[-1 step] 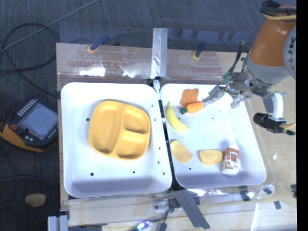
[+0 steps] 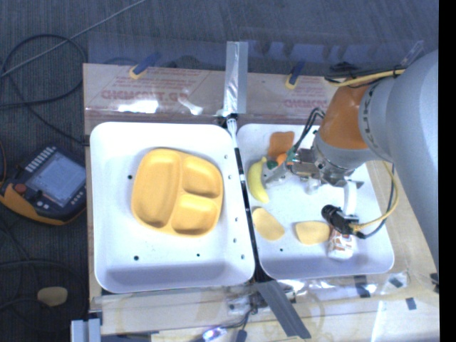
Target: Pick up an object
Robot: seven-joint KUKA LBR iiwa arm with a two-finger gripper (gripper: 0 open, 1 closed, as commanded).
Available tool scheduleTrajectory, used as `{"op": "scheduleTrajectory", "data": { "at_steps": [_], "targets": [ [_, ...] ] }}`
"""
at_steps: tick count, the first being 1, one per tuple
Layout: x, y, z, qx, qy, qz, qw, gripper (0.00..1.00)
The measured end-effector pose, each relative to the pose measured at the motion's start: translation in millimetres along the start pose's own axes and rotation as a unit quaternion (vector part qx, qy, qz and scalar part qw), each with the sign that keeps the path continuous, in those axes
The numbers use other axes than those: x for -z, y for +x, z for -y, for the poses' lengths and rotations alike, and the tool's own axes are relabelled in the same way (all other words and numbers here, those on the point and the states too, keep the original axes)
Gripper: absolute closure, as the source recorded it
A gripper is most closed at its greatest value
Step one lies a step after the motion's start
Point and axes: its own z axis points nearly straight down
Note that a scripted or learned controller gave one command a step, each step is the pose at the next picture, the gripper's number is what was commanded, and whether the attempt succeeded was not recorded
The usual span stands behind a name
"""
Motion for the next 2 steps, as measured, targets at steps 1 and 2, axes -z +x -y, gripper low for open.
{"op": "scheduleTrajectory", "data": {
  "at_steps": [1,2],
  "targets": [
    [-5.1,1.4,-73.0,-0.03,-0.004,0.002,0.9996,0.0],
    [-5.5,-40.0,-82.5,0.031,-0.003,0.003,0.9995,0.0]
  ]
}}
